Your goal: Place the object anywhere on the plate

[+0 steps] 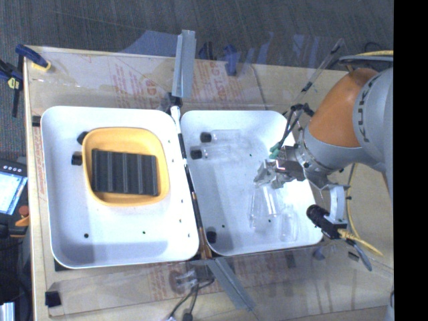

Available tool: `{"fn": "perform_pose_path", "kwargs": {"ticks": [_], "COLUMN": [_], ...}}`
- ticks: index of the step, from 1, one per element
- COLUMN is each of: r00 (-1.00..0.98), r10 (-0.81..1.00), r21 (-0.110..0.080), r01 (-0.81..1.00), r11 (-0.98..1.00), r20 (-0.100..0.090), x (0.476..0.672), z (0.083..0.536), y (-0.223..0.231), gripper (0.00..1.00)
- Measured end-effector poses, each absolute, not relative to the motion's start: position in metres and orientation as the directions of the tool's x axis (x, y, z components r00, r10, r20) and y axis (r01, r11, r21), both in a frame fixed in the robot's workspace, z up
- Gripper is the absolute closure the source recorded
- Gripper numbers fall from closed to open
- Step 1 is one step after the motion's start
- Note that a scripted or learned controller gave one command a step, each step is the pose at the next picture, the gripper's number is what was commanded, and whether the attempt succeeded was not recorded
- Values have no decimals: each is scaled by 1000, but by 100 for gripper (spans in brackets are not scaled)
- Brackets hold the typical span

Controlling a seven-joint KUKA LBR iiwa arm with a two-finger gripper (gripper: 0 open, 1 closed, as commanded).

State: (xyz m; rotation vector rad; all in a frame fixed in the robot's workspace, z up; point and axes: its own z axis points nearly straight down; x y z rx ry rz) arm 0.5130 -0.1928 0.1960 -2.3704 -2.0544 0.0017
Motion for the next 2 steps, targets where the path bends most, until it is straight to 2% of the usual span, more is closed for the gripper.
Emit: {"fn": "perform_pose_path", "kwargs": {"ticks": [1, 2], "r00": [88, 20], "r10": [996, 1000], "r21": [-2, -6], "r01": [996, 1000], "r11": [-88, -20], "r20": [1, 1], "x": [531, 588], "z": [299, 217], "y": [-137, -102], "gripper": [100, 100]}}
